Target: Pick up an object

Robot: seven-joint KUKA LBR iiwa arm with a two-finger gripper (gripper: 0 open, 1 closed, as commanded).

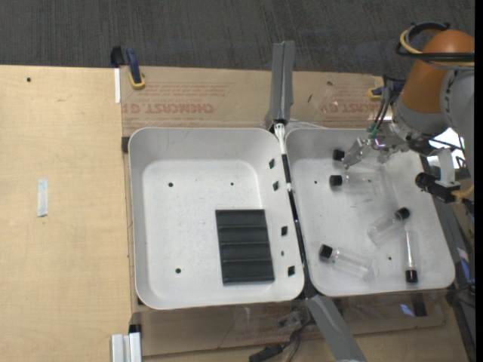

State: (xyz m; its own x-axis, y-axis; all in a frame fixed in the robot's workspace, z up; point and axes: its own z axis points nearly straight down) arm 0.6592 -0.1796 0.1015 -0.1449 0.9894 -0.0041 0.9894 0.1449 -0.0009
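**Pincer low over the far end of the right bin, vials spread toward the near rim**

The grey arm with the orange band [434, 70] reaches in from the right, and its pincer [375, 146] sits down at the far end of the right white bin [445, 277]. Whether it is wide or narrow I cannot tell; the metal parts there blur together, and nothing is plainly seen between them.

The candidates are clear plastic vials with black caps, all in the right bin. The nearest is the short vial [349, 157] just beside the pincer on the side toward the divider, with a second capped vial [341, 180] a little nearer the camera. A third vial [390, 224] lies at a slant mid-bin, cap toward the arm's side. A thin tube [409, 256] lies along the bin's length near the right rim, its cap at the near end. A fifth vial [341, 259] rests crosswise near the front, cap toward the divider.

The left white bin [151, 292] holds a flat black ribbed block [244, 245], well apart from the arm.

Judging by position, the short vial beside the pincer is the likeliest target: a small sideways shift toward the divider would put it over that vial.
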